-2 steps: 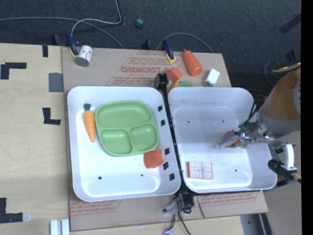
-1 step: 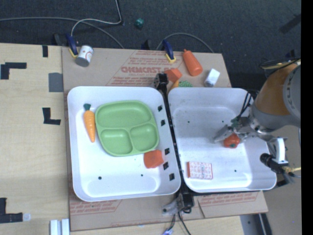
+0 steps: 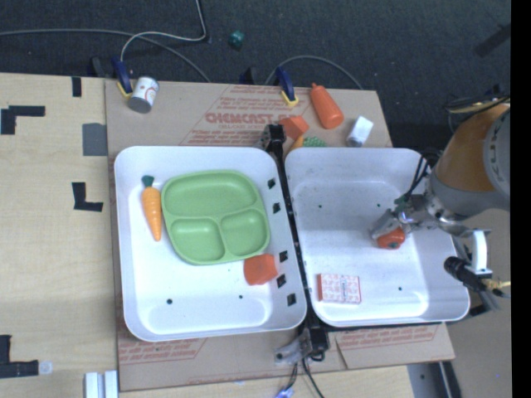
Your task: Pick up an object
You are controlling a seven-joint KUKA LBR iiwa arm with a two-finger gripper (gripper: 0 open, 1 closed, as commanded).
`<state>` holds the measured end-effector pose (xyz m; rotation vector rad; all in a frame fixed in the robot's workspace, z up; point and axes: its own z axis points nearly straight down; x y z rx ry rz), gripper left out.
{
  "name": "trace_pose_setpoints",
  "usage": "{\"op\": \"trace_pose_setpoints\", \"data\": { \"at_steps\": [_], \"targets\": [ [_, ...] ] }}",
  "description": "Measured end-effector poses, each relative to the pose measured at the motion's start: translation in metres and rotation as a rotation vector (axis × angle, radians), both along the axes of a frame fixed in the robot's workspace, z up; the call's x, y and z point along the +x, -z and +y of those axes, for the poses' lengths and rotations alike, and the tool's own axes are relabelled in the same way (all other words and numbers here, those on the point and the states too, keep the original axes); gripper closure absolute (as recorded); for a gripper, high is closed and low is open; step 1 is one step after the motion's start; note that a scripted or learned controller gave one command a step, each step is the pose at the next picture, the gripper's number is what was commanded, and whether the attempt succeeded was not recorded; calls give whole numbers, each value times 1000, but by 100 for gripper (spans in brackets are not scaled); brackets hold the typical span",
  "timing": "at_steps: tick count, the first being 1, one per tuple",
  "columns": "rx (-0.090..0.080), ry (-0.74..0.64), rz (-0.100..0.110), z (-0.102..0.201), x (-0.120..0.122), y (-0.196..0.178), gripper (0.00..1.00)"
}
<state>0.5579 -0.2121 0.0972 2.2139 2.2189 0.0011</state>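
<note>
Both bins [image 3: 133, 222] look like smooth, slightly glossy white plastic; the green divided plate [image 3: 217, 216] is matt plastic. Beneath them lies brown printed cardboard [image 3: 232, 118] on a pale wood-grain counter [image 3: 41, 222]. The floor [image 3: 332, 23] resembles dark, rough carpet.

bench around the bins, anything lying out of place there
Yes. Several things lie outside the bins on the cardboard behind them: an orange bottle-like toy, a small white block and a small can on its side. Nothing looks spilled or broken.

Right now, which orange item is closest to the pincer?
The small red-orange piece in the right bin, right at the pincer. The carrot and orange block lie in the left bin.
</note>
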Motion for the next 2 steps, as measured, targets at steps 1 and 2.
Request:
{"op": "trace_pose_setpoints", "data": {
  "at_steps": [1, 2],
  "targets": [
    [4, 0, -3, 69, 41, 9, 100],
    [5, 0, 4, 143, 56, -88, 100]
  ]
}}
